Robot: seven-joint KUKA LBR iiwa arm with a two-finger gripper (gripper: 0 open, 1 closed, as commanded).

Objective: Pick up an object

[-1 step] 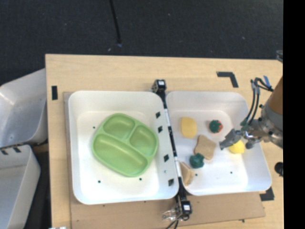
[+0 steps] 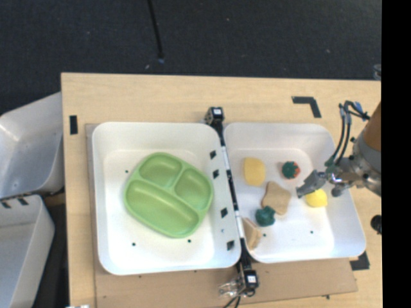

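A pale wooden bench [image 2: 160, 98] carries two white bins. Left of the divider [image 2: 226, 185] lies a green plate [image 2: 168, 194], spare. Right of it, the gripper [image 2: 324, 183], fingers parted and empty, hovers beside a yellow lump [image 2: 316, 199], the likely pick.

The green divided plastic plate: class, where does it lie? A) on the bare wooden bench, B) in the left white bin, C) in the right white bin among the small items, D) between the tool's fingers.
B: the green divided plastic plate lies flat in the left white bin, apart from the tool.
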